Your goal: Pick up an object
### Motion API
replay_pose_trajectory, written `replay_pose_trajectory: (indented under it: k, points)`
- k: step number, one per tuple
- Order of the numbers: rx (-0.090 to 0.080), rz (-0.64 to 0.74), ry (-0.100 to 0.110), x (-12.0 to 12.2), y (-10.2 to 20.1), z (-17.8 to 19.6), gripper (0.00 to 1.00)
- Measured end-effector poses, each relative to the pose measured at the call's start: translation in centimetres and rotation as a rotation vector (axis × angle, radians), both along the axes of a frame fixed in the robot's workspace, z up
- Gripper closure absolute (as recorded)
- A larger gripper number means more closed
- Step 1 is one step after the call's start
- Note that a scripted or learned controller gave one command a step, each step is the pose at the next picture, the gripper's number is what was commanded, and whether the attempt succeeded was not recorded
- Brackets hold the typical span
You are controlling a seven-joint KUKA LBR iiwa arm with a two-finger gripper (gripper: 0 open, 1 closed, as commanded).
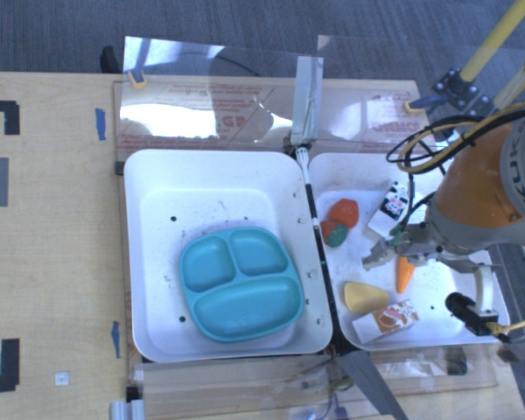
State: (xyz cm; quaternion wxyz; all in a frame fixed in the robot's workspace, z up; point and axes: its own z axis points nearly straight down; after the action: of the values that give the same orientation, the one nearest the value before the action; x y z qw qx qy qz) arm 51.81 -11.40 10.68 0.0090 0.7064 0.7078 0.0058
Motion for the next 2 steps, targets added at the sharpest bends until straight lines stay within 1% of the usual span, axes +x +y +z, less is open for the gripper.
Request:
replay_pose_trajectory:
  k: [1, 2]
  points:
    - [0.005, -0.111, 0.019, -1.0, 1.8, 1.8, 0.00]
    - [0.005, -0.117, 0.016, 0.4, -2.7, -2.0, 0.00]
